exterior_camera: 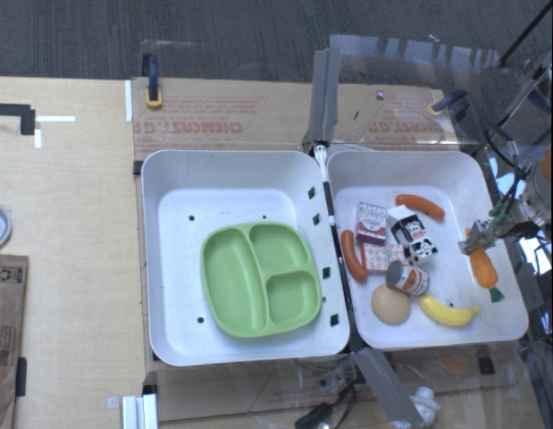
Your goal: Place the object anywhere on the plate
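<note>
We see two shallow white bins side by side on the counter (62,195). In the left bin (169,186) lies a green divided plate (258,278) with three compartments, nothing on it. The right bin (455,164) holds the loose things: a hot dog (420,206) at the far side, a second hot dog (353,256) along the left wall, a small red and white carton (372,223) and a patterned packet (377,257) beside it, a black and white toy (412,236) in the middle, a can (408,278) lying on its side nearer us, a round bread bun (391,305) touching the can, and a banana (448,311) near the front right. A carrot (483,269) lies by the right wall.

The hand (481,233) reaches in from the right, low over the right bin and just above the carrot's far end. We cannot tell whether its fingers are spread or closed, since the view is too cluttered there, and we see nothing clearly between them. The plate sits well apart from it, in the other bin
</note>
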You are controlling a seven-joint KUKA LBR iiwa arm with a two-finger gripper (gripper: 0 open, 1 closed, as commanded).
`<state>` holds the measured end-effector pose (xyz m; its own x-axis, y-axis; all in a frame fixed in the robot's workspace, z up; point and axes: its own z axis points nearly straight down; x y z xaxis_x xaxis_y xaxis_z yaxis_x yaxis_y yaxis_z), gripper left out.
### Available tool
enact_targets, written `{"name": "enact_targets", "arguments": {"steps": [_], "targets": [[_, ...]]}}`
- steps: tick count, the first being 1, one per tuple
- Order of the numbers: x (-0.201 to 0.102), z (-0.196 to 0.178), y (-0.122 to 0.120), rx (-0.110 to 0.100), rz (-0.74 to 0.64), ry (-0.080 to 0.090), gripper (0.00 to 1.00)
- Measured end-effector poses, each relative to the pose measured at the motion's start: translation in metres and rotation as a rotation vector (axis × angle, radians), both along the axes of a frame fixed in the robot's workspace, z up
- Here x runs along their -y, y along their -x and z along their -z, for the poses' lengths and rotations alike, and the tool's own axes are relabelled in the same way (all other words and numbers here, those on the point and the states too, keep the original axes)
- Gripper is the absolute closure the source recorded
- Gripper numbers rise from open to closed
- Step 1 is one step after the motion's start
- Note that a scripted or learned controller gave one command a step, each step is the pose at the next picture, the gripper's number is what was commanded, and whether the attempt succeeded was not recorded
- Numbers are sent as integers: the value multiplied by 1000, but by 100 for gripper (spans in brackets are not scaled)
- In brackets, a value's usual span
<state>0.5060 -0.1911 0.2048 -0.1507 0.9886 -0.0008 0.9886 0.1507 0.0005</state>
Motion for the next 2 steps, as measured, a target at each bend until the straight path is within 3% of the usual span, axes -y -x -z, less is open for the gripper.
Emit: {"name": "enact_targets", "arguments": {"steps": [1,2], "targets": [[-60,9,-39,-2,-111,0,100],[-150,14,-68,-2,-287,1,100]]}}
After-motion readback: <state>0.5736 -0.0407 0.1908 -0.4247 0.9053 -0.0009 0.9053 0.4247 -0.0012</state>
